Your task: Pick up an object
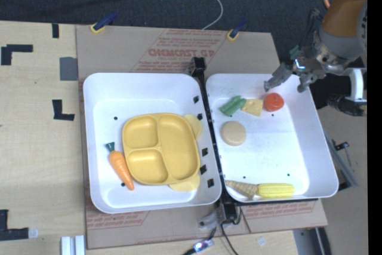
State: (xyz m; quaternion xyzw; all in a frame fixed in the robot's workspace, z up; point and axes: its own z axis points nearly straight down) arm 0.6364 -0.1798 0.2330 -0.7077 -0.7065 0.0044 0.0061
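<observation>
Red print on cardboard sheet (173, 51) under my two bins, upside down from this camera, top line looks like "CHEMCAST GP"; smaller red lines beneath it too fine to read. More faint red print on cardboard edge (274, 212) below right bin, illegible. Black angular marks on bench top (36, 98) at left: shapes, not letters I can read.

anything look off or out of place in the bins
Mostly tidy. One oddity: the yellow divided plate in the left bin sits on a flat yellow piece sticking out at its right and bottom edges.
</observation>
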